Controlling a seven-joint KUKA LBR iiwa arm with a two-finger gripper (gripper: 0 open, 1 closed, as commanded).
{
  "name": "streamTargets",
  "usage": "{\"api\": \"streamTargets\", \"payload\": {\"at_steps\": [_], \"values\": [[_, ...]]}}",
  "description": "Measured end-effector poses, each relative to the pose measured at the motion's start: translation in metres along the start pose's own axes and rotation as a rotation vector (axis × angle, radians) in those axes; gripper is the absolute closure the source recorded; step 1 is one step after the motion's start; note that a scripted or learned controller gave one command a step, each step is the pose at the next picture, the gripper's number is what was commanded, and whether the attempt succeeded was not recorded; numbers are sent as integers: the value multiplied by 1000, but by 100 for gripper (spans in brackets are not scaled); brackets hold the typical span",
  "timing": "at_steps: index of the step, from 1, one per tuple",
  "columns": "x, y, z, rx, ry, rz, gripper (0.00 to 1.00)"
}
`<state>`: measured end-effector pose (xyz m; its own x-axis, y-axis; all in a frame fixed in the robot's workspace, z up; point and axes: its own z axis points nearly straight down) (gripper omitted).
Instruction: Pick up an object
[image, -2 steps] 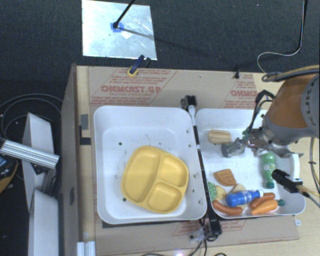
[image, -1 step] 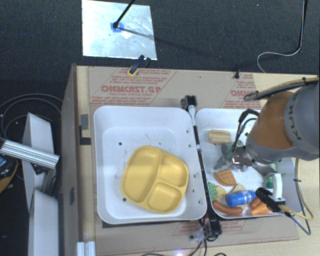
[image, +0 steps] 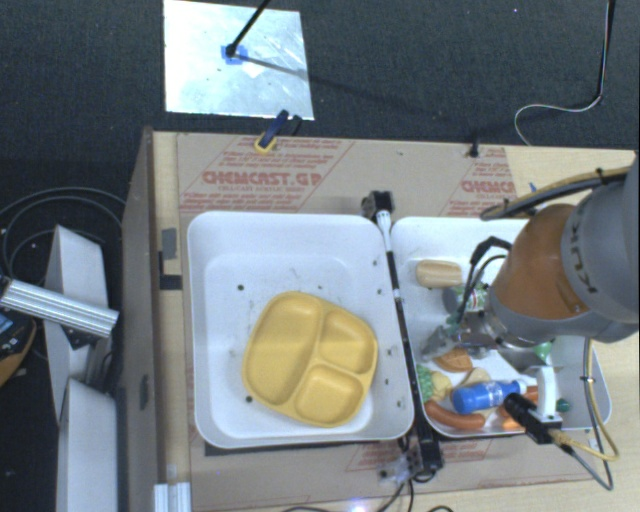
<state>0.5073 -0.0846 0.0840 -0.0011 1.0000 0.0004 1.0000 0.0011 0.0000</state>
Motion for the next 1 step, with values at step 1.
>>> {"api": "streamTargets", "payload": {"at_steps": [1], "values": [[0, 1, -11, -3, 0, -1, 100]]}}
